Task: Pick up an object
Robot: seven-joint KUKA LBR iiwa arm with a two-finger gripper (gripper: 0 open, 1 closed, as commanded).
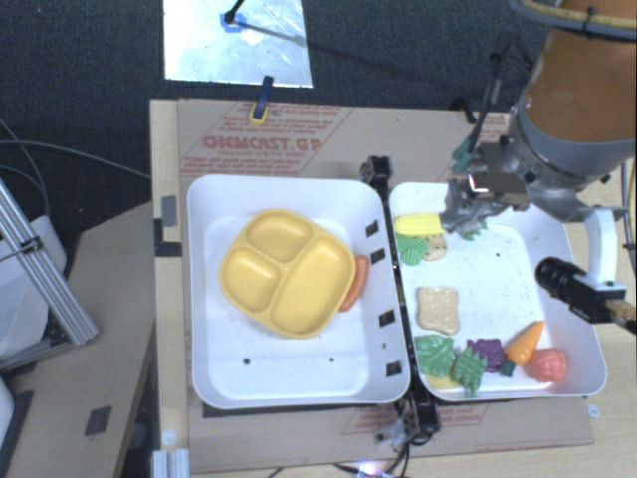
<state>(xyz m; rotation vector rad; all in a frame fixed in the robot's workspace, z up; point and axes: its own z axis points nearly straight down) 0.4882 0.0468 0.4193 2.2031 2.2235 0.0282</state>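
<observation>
My gripper (461, 217) hangs over the far end of the right bin (587, 352), just right of a yellow corn cob (418, 225). A small green piece (474, 231) shows right under the gripper; I cannot tell whether it is touched. A green-and-tan piece (422, 248) lies below the corn. Mid-bin rests a slice of toast (438, 309). Along the near edge lie green leaves (450, 358), purple grapes (487, 351), a carrot (525, 341) and a red fruit (547, 364).
The left bin (214, 366) holds a yellow divided plate (285, 272) with an orange sausage (355, 282) against its right side. A black divider (390, 267) runs between the bins. A black fixture (572, 287) juts over the right bin's right wall.
</observation>
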